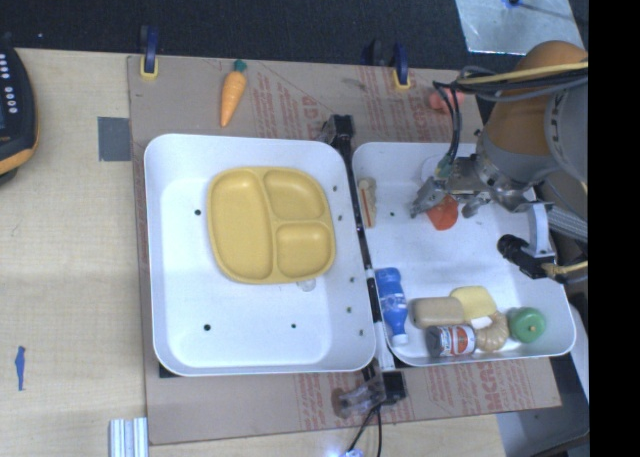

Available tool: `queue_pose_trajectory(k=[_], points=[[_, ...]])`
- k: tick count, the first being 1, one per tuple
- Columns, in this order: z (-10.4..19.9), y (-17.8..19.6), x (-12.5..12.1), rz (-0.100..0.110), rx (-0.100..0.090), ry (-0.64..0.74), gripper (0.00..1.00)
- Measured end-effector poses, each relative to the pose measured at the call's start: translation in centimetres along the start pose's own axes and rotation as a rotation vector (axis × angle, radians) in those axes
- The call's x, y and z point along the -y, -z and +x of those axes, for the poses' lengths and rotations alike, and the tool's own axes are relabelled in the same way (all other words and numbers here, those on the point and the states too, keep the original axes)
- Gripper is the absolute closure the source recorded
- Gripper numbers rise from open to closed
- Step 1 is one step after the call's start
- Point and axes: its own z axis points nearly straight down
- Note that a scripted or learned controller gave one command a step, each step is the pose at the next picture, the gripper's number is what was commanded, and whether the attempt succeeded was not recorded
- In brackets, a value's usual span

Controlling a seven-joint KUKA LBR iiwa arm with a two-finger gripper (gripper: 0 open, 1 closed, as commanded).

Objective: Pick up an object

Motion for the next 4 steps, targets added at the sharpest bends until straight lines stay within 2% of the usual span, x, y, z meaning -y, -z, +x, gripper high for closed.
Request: queue_pose_trajectory(k=[1,2,3,4], points=[[-2.1,-2.0,0.2,0.002,-0.002,-0.001,0.0],[-2.2,-0.8,0.2,0.0,-0.002,-0.001,1.0],[-2.2,-0.9,0.2,0.001,-0.001,0.0,0.0],[-7.4,3.5,-4.3,-0.01,0.002,-0.004,0.0]])
